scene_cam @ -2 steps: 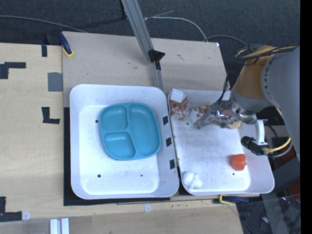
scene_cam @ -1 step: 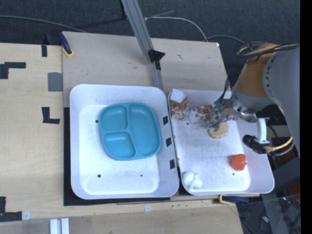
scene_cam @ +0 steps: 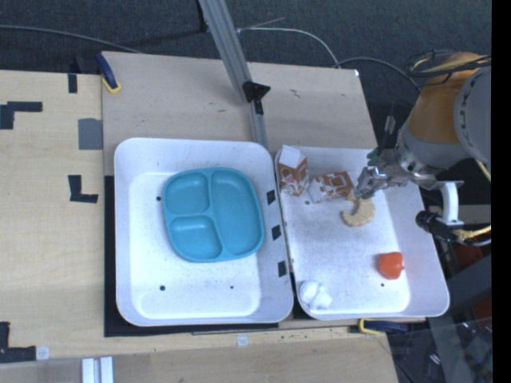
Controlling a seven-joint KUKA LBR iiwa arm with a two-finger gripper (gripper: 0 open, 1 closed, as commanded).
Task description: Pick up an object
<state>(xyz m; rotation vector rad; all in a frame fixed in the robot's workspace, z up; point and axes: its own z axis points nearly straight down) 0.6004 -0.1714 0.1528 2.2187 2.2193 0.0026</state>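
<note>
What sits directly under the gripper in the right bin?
The gripper is low over the right bin, with a tan cookie-like piece just below its tip. Whether they touch is hidden by the gripper.

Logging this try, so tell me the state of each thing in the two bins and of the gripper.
Blue divided plate: flat in the left bin.
Patterned carton: tipped, right bin, far corner.
Brown packet: lying flat.
Tan piece: under the gripper.
Red object: alone.
White lump: near corner.
</note>
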